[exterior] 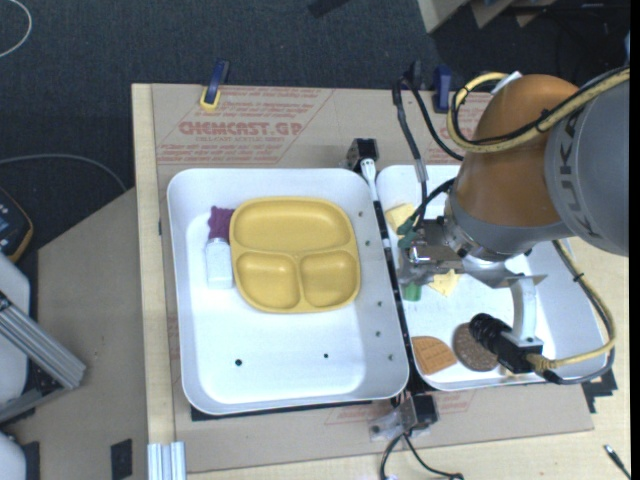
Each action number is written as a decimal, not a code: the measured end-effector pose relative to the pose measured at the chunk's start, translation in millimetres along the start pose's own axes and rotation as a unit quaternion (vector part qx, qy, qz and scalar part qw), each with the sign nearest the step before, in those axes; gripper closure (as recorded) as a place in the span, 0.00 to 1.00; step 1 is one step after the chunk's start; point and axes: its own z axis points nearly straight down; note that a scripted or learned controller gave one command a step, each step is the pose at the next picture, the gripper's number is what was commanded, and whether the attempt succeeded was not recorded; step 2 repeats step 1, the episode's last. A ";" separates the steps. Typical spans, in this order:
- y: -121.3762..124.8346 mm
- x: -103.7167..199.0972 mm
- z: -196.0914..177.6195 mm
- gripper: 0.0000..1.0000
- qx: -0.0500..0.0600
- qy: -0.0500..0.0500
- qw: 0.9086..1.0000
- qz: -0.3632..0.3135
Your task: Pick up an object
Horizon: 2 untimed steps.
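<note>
The pincer [418, 256], opening impossible to tell, hovers over the right bin [555, 313], a yellow piece [445, 284] just beside it, frame-rightward.

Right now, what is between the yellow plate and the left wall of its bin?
A small white bottle and a purple thing lie there, beside the plate, in the camera view.

Single-arm manipulator, seen from above. The smooth grey arm casing [605, 168] carried part of a line of dark block lettering [566, 163] along its side. A glossy, rounded orange band [520, 138] sat above the matt grey wrist collar [500, 236]. A thin yellow cable [462, 118] looped beside the band, and a thin black cable [432, 198] curved off the collar. The two-finger gripper [414, 260] appeared as a compact cluster of silver-grey metal parts; finer detail was too small to resolve.
</note>
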 end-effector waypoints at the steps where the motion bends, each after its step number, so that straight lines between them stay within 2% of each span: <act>1: 2.4 -8.3 -2.4 1.00 0.001 -0.001 1.000 0.002; 2: 2.4 -8.3 -2.4 1.00 0.001 -0.001 1.000 0.002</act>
